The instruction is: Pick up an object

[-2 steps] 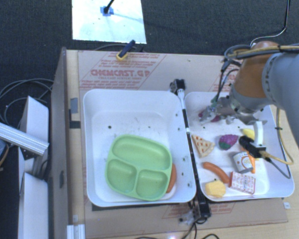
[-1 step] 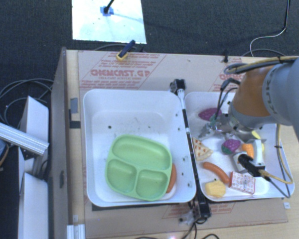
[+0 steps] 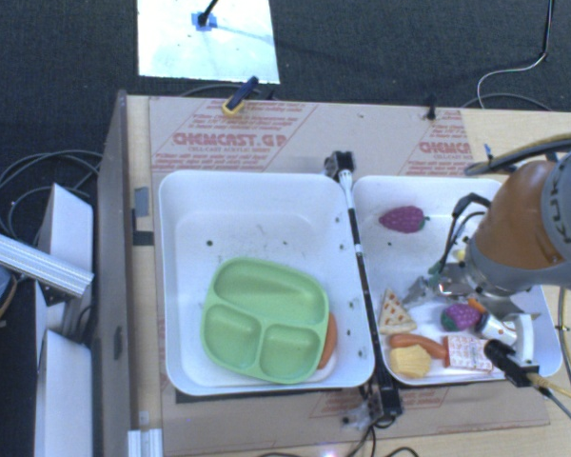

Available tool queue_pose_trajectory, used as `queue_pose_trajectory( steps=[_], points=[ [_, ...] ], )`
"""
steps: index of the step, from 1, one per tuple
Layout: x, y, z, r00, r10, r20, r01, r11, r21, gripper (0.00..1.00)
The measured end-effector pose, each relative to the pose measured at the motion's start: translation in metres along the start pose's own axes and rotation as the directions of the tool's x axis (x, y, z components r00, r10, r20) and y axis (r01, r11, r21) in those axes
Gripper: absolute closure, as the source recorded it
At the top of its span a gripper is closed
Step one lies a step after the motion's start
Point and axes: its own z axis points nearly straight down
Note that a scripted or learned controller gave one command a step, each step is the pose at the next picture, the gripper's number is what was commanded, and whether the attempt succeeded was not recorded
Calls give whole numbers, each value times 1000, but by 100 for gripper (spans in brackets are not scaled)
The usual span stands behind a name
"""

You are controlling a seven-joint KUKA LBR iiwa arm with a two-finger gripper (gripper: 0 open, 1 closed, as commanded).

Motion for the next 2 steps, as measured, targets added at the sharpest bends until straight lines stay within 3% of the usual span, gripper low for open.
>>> queue_pose_trajectory(
  steps=[1,2],
  points=[
    [7,-7,0,1000,-1,-1,1,1000,-1,0],
    [34,12,-2,1000,0,5,0,1000,-7,0]
  ],
)
